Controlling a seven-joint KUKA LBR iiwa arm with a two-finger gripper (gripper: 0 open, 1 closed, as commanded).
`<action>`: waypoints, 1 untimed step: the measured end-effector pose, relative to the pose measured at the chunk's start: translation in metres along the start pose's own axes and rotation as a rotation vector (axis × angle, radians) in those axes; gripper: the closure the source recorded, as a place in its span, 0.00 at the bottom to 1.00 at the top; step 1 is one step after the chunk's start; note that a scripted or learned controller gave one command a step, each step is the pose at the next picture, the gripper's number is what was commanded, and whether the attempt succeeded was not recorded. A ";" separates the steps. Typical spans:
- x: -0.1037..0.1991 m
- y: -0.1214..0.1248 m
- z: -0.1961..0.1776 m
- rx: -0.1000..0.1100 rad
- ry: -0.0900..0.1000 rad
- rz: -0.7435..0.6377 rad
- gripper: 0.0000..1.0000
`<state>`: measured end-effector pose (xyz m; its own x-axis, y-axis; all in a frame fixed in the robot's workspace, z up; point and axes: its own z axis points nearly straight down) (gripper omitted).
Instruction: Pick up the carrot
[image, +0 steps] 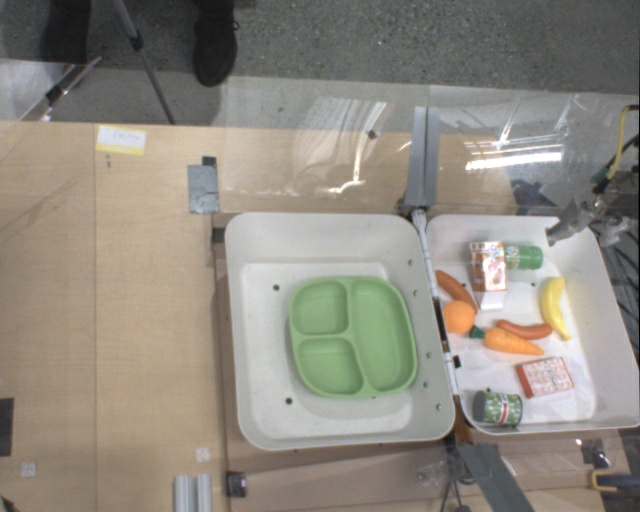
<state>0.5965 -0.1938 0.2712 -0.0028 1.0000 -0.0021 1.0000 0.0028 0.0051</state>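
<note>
The carrot (514, 343), orange with a small green top at its left end, lies flat in the middle of the right white bin (610, 300). An orange ball (459, 317) sits just to its left, and a red sausage (526, 329) lies right above it. My gripper (568, 227) hangs at the bin's far right corner, well above and to the right of the carrot, with only a grey tip showing at the frame's edge. Nothing is seen in it.
The right bin also holds a banana (553, 306), a juice carton (487, 267), a green bottle (522, 257), another red sausage (455, 288), a red box (545, 376) and a green can (498, 408). A green divided plate (352, 336) rests in the left bin (250, 300).
</note>
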 end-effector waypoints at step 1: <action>0.054 -0.007 0.062 -0.001 0.000 -0.232 0.00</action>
<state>0.5892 -0.1400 0.2089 -0.2325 0.9726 -0.0028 0.9726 0.2325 0.0055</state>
